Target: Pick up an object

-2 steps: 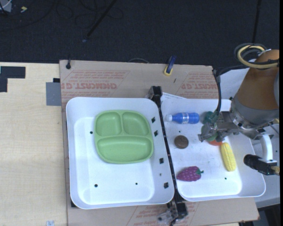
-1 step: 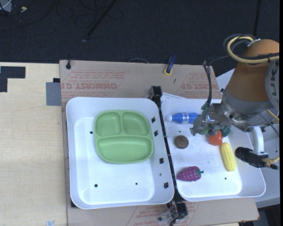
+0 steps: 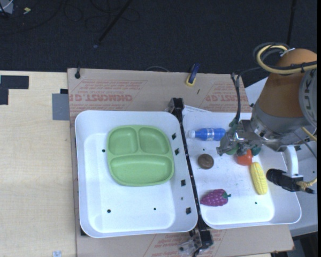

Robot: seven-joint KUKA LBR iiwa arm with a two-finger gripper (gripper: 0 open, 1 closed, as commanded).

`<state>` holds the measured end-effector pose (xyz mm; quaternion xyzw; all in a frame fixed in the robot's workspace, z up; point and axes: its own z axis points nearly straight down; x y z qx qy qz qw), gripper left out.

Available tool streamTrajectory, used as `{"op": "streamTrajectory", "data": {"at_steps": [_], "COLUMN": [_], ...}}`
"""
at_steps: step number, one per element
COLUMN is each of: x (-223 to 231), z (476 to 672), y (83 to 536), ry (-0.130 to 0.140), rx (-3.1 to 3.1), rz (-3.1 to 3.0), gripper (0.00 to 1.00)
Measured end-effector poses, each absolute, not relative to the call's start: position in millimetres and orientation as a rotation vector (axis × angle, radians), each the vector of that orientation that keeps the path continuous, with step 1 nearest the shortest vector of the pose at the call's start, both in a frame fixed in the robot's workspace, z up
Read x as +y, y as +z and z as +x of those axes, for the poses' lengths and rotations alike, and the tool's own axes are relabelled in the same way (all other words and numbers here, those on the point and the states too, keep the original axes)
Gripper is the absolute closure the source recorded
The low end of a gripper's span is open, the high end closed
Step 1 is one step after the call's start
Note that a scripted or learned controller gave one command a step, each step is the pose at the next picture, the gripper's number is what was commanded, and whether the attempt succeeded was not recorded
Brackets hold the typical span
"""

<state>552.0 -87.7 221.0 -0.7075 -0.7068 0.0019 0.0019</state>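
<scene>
Right bin (image 3: 289, 214): red toy tomato (image 3: 245, 157) just under the gripper (image 3: 231, 145), beside a corn cob (image 3: 259, 177), brown ball (image 3: 205, 161), water bottle (image 3: 208, 134) and purple grapes (image 3: 214, 198); whether the gripper grasps anything cannot be told. Left bin (image 3: 96, 208): green divided plate (image 3: 139, 155)

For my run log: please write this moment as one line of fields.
arm: over right bin | gripper: low, beside tomato | nothing seen held | bottle, corn, grapes lying | left bin: plate
</scene>
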Motion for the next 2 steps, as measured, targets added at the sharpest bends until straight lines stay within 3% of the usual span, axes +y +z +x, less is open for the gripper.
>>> {"op": "streamTrajectory", "data": {"at_steps": [2], "x": [-79.1], "z": [540.1], "y": [220.7], "ry": [0.005], "rx": [-2.219], "rz": [-2.219], "gripper": [1.0]}}
